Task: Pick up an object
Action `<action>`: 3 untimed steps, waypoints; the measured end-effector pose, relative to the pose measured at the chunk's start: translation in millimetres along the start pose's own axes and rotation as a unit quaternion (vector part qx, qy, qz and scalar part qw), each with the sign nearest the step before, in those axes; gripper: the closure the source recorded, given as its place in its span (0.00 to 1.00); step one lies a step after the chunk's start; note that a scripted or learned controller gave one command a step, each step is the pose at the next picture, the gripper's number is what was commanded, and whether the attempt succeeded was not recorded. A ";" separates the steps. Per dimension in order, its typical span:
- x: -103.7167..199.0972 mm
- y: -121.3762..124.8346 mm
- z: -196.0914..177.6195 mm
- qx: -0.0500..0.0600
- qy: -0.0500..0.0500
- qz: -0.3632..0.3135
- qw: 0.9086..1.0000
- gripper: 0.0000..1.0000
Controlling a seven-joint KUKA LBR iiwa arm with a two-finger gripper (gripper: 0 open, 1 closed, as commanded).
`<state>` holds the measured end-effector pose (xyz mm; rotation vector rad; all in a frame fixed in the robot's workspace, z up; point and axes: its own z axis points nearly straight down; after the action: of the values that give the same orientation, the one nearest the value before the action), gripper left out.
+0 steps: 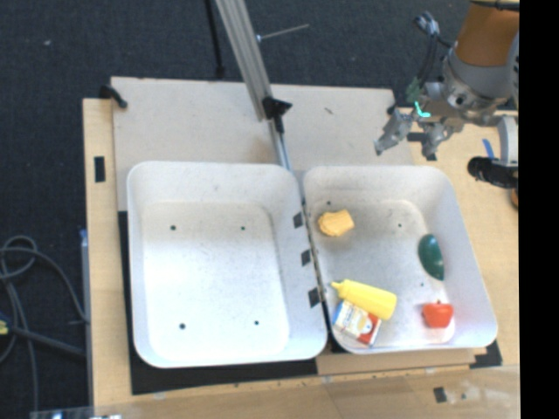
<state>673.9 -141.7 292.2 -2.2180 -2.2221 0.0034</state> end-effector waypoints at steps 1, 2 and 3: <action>-0.3 0.5 -2.8 -0.002 -0.001 -0.001 1.000 0.00; -10.3 -4.7 53.7 0.001 -0.001 0.002 1.000 0.00; -11.5 -6.4 95.4 -0.001 -0.001 0.002 1.000 0.00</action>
<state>667.2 -153.2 196.9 -2.2250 -2.2186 0.0047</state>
